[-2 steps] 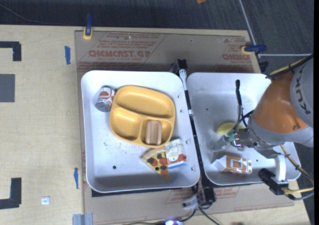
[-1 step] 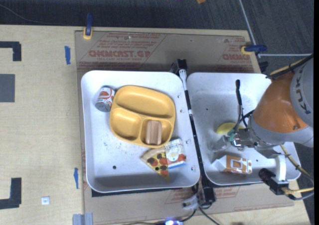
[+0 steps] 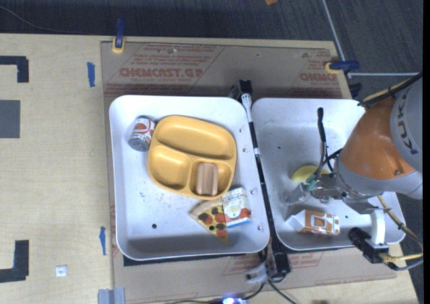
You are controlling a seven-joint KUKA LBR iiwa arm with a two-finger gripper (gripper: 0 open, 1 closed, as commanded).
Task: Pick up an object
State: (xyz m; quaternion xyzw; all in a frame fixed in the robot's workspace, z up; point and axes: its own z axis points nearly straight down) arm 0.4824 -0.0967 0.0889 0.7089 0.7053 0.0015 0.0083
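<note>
My gripper (image 3: 304, 192) is low in the right bin (image 3: 282, 128), below the orange wrist band. A yellow object (image 3: 302, 173) lies just above it, partly hidden by the wrist. A small orange and white carton (image 3: 320, 222) lies just below it near the bin's front wall. In the left bin (image 3: 127, 229) a yellow divided plate (image 3: 181, 144) holds a brown sausage-like piece (image 3: 205, 178). A toy pizza slice (image 3: 211, 217) and a small white packet (image 3: 235, 206) lie below the plate. A small can (image 3: 140, 132) rests at the plate's upper left.
The arm's grey body and cables cover the right side of the right bin. A black divider (image 3: 255, 161) runs between the two bins. Blue clamps (image 3: 342, 65) hold the cardboard sheet at the back.
</note>
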